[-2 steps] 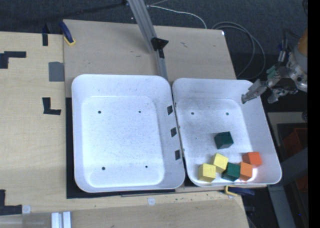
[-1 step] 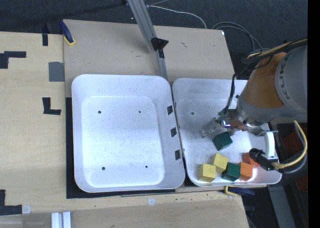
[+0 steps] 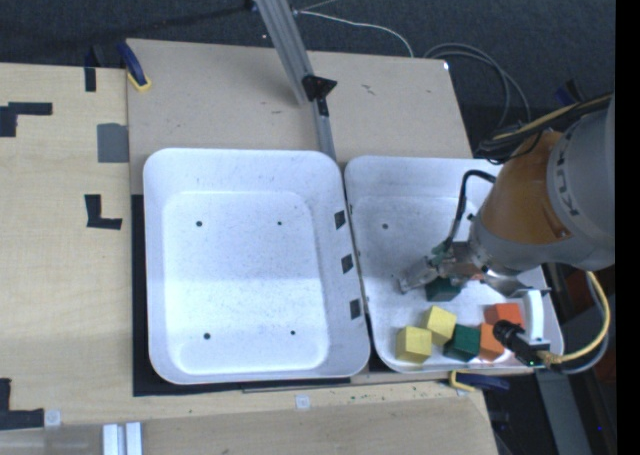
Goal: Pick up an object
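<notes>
Along the front edge of the right bin sit two yellow blocks, a green block and an orange block, close together. Just behind them, a dark green block lies right under the gripper. I cannot tell if it is held. Beside it sits the left bin.

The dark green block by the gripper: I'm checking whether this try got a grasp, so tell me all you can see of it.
The dark green block is small, matte and chunky, lying in the right bin just under the gripper. The gripper's tip hides its top, so a grasp cannot be confirmed. It sits apart from the yellow blocks nearer the front wall.
</notes>
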